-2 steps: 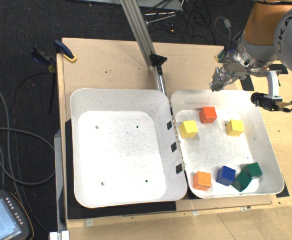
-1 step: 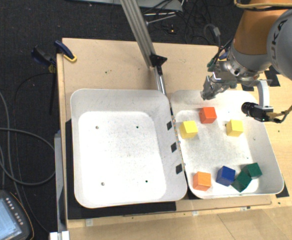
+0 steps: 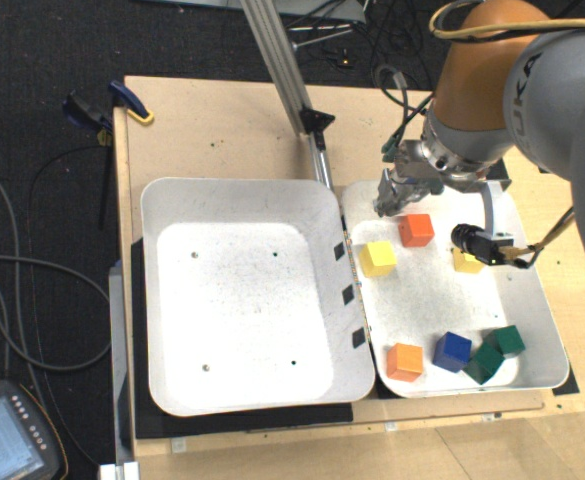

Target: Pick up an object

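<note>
Gripper (image 3: pixel 392 204) hangs just beside the orange cube (image 3: pixel 416 230) at the right bin's (image 3: pixel 542 308) far end, grip state unreadable, so centre over that cube before descending squarely

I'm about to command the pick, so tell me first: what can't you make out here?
- Camera view: the gripper has the wrist over it, so the jaws' state is unreadable.
- The small yellow block is partly covered by a black fitting on the arm.
- The two green blocks overlap; their touching sides are hidden.
</note>
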You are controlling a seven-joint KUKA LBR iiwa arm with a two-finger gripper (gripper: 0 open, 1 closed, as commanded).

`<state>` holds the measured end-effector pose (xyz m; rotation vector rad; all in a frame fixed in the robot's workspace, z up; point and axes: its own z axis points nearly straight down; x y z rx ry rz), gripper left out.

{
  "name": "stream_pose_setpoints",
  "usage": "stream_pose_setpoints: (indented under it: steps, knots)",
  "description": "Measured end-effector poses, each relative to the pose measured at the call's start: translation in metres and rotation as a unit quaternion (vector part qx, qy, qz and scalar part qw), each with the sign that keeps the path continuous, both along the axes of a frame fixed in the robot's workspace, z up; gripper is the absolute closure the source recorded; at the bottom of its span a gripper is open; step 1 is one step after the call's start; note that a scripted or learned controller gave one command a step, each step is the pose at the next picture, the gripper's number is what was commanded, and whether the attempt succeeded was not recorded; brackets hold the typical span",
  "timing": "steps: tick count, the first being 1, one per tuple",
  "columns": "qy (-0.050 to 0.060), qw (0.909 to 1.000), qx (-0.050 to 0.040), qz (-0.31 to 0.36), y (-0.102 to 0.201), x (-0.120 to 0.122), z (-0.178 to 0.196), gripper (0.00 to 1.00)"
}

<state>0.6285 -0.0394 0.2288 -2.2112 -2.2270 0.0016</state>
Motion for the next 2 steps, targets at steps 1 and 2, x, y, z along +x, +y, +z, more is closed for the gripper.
stream_pose_setpoints:
  steps: [1,2]
  knots:
    - [-0.001,1.0,0.0003,0.001,0.048,-0.022,0.011,1.0]
    - [-0.001,1.0,0.0003,0.001,0.096,-0.045,0.019,1.0]
